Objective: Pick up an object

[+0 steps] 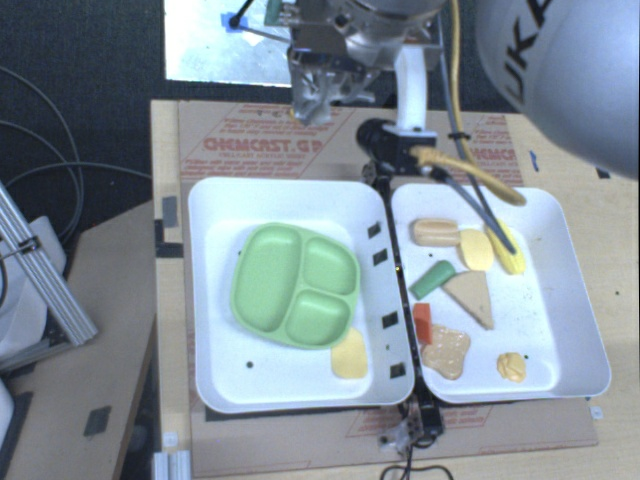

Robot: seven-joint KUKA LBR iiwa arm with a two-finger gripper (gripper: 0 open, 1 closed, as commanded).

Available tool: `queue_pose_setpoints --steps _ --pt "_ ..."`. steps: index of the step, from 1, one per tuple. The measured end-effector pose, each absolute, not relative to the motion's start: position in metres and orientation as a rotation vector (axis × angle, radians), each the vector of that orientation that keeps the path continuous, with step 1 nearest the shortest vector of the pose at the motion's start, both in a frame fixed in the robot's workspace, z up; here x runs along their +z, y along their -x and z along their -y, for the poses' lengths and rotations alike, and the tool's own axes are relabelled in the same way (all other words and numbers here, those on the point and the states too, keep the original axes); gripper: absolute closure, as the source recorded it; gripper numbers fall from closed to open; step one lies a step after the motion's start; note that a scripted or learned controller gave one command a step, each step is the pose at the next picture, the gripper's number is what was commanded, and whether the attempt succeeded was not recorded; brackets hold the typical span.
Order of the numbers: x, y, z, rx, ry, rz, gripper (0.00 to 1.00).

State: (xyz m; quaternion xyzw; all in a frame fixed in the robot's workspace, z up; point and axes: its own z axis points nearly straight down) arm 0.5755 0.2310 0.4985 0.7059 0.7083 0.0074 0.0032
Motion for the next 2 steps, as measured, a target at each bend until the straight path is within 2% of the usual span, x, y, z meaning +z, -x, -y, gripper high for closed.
queue_pose_setpoints --steps 1,2 --pt "0.421 -0.621 -0.149 -0.008 -2.23 -2.212 1.0" --pt "0.409 -0.616 -0.24 0.004 -2.211 -2.235 1.0"
